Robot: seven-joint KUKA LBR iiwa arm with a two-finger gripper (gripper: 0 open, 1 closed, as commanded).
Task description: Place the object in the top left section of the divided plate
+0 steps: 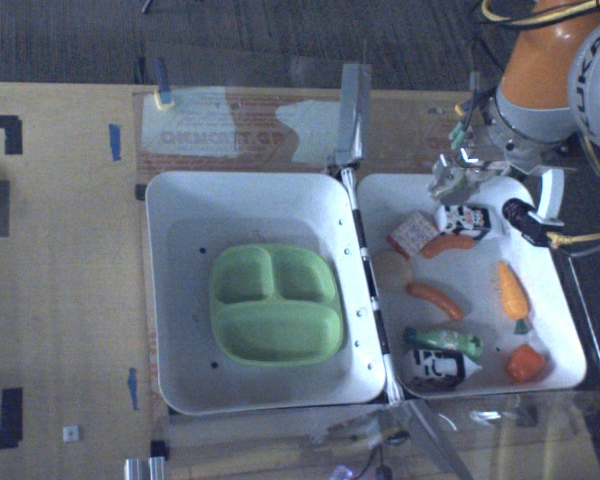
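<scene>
Two shallow white bins sat side by side; the left bin (170, 218) held the green divided plastic plate (276, 303), well left of the gripper (458, 171). Whether its fingers were open or closed could not be told. Just below them in the right bin (570, 338) lay a black-and-white carton (466, 219), a red sausage (446, 246) and a small tan box (412, 234); farther below, an orange carrot (512, 290).

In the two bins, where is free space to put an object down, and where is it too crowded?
The green divided plate has all three sections bare. The left bin also has bare floor around the plate, widest behind it. The right bin is crowded with the sausage, carrot, green bottle and cartons; the tool is at its back edge.
</scene>
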